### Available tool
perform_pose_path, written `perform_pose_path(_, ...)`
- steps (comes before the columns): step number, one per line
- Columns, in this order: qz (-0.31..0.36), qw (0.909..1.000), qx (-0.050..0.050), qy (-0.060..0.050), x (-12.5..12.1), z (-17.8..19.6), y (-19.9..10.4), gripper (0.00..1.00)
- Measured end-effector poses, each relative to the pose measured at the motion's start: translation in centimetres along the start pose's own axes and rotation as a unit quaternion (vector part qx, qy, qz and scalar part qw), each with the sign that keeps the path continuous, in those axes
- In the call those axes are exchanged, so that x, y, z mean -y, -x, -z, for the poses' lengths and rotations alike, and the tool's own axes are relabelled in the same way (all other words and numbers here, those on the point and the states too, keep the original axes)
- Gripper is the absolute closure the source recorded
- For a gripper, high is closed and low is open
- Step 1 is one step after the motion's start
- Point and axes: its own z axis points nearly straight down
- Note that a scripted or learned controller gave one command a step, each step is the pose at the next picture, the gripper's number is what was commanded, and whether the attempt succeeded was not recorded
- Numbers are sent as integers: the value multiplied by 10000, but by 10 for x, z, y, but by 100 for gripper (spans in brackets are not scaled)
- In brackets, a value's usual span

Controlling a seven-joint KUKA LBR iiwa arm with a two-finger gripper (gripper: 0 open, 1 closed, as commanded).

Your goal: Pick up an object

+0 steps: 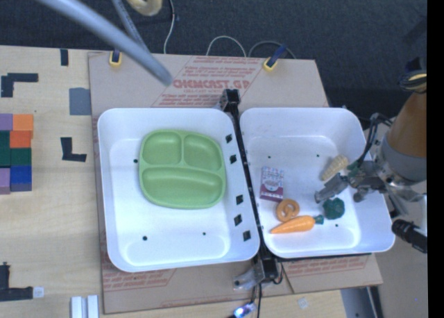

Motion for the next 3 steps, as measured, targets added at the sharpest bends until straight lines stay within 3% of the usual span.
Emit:
perform_pose_path(1, 22, 10000, 14, 61, -3, 6, 0, 0)
perform_pose_path(2, 22, 10000, 8, 43, -1, -37, 0, 0)
perform_pose_path(3, 12, 9999, 45, 99, 0, -96, -2, 0)
